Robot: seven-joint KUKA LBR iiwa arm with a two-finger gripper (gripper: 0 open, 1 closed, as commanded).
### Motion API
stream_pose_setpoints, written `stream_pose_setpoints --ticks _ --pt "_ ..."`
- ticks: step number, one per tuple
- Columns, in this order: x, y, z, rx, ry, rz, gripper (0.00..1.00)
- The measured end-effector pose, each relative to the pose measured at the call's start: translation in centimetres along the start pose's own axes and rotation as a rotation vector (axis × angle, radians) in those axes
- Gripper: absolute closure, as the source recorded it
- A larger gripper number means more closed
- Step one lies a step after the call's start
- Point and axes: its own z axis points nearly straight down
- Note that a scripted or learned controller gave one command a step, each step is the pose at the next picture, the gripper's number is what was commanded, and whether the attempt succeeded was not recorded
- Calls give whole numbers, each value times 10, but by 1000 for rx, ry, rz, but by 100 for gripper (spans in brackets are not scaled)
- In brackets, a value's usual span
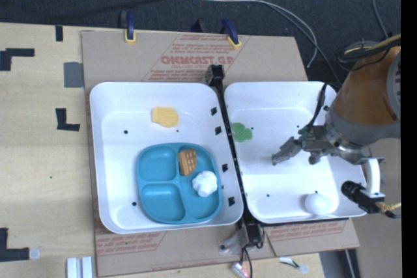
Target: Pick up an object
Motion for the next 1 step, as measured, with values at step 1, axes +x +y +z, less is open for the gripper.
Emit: stream_pose_setpoints --ticks 1 --pt "1 101 -44 -4 -1 -2 0"
